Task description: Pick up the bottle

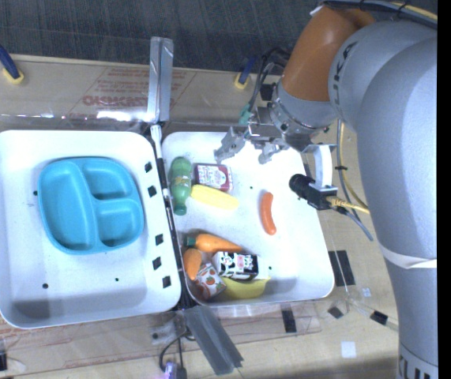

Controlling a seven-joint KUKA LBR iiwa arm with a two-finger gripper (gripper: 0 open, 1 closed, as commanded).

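Two bins are set side by side so that things can be moved between them. The green bottle [180, 184] is laid against the left wall of the right bin [308, 247], beside a yellow block [214, 199]. The gripper [246, 147] is held spread and empty above the bin's far edge, well apart from the bottle.
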